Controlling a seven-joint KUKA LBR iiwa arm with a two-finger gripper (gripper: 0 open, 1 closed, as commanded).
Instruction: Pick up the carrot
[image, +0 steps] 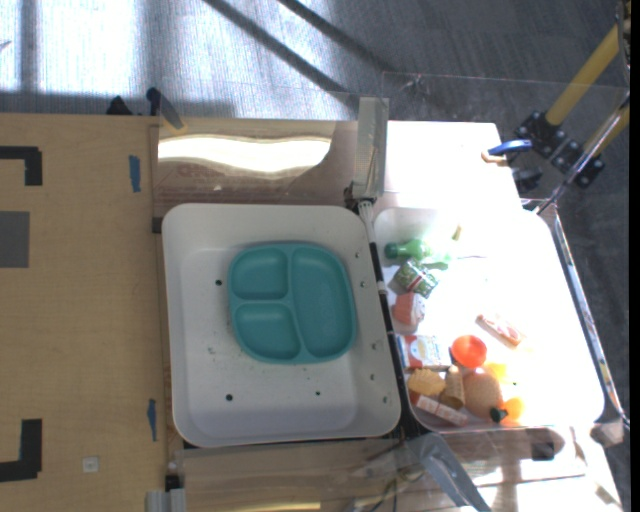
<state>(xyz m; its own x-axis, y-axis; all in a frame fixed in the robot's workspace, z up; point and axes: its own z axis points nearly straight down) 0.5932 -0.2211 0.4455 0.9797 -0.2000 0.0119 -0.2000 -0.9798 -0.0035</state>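
While you scan from the left, a teal divided plate (292, 302) sits in the left bin (190, 330); in the right bin (545, 290), the carrot (512, 407) lies at the near corner beside a brown toy (481, 390). Pincer state: you can't tell.

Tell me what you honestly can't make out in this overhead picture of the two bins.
- Carrot: the right bin is washed out by sunlight, and an orange piece by a brown item is too small to name for sure.
- Small packets: labels too blurred to read.
- Bottom-edge clutter: cut off by the frame.
- Teal tray in the left bin: compartment contents, if any, too fine to tell.
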